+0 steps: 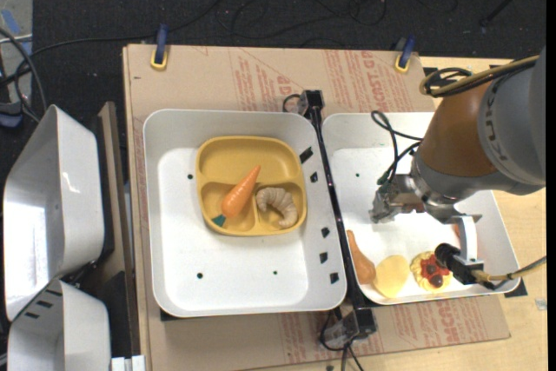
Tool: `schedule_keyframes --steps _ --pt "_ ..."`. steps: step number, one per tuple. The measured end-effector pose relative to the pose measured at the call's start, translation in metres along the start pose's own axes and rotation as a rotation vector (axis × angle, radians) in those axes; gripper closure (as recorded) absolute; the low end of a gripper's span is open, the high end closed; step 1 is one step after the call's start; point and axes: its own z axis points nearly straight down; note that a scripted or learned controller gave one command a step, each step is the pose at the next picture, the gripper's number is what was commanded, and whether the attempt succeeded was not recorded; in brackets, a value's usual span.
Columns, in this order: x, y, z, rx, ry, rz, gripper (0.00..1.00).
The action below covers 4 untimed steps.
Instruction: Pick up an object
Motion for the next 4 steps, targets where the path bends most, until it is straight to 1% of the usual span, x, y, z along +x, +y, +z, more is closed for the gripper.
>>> schedule_keyframes --steps 1,2,3,4 --pt "-0.005 0.003 -0.043 -0.004 -0.001 -0.003 1.0" --pt "0.001 0.006 -0.106 -0.007 -0.002 -0.008 1.0" --pt "0.001 0.007 -0.122 -0.003 -0.001 -0.007 1.0" --pt "0.054 0.015 -0.133 -0.002 0.001 -0.012 1.0"
